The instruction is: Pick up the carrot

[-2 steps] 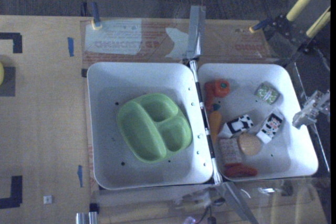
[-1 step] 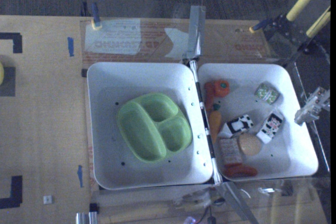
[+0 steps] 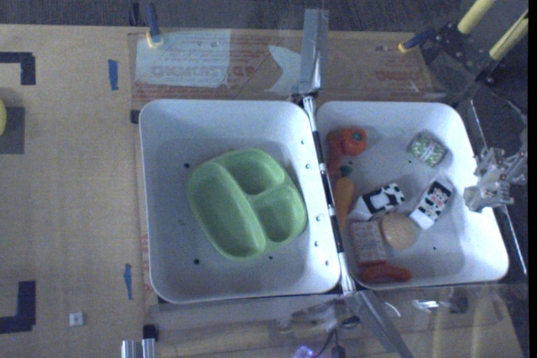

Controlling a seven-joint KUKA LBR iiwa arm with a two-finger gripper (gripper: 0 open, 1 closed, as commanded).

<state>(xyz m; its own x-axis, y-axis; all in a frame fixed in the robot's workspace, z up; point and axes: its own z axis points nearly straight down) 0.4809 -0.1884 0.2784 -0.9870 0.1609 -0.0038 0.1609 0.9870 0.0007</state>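
The carrot (image 3: 343,197) is a slim orange piece with a dark green top. It lies lengthwise along the left wall of the right bin (image 3: 470,260), pointing toward the front. My gripper (image 3: 492,180) hangs over that bin's right rim, far to the right of the carrot and apart from every object. Nothing can be seen held in it.
Around the carrot lie an orange-red item (image 3: 346,142), two cow-patterned cartons (image 3: 383,199) (image 3: 432,203), a green can (image 3: 426,149), a round bun (image 3: 399,232), a pale packet (image 3: 367,239) and a red sausage (image 3: 384,272). The left bin (image 3: 159,130) holds a green divided plate (image 3: 246,202).
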